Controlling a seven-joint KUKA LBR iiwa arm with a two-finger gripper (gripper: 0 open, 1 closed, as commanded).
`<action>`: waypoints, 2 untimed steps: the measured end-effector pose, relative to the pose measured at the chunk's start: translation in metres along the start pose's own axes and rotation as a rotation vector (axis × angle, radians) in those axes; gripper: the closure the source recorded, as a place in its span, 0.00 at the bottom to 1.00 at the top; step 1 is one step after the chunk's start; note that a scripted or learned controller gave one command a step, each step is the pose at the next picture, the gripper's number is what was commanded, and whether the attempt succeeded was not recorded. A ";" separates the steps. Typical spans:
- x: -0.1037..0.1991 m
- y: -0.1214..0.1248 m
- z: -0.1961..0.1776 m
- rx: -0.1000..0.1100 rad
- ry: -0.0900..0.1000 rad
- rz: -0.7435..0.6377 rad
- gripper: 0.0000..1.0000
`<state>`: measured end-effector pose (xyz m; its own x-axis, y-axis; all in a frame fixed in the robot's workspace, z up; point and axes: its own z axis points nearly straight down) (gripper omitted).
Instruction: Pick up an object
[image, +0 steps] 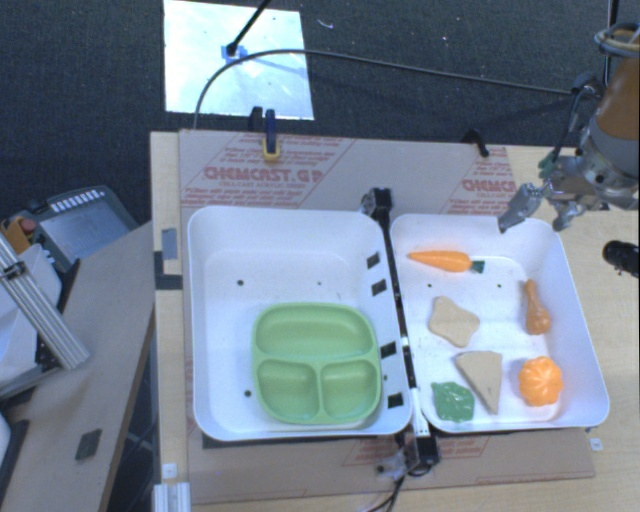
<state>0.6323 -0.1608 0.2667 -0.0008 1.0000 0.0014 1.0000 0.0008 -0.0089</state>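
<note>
On the bench, the left bin (210, 240) carries a green divided tray (315, 362), while the right bin (580, 330) holds the candidates: a carrot (440, 260), a tan piece (453, 321), a wedge (483, 377), a green item (452, 402), an orange fruit (540, 381). The tool (532, 212) hovers over that bin's far right corner, fingers spread and grasping nothing (so picking, by my judgement, is not yet begun).

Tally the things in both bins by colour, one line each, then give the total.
Orange: 3, the carrot, the drumstick and the pumpkin
Tan: 2, the cracker and the wedge
Green: 2, the tray and the leaf
Total: 7
</note>
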 end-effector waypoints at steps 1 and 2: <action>0.000 0.002 -0.007 -0.011 -0.002 -0.002 0.00; 0.008 0.008 0.050 -0.007 -0.001 -0.005 0.00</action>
<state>0.6393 -0.1524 0.2164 -0.0059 1.0000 0.0003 1.0000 0.0059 -0.0023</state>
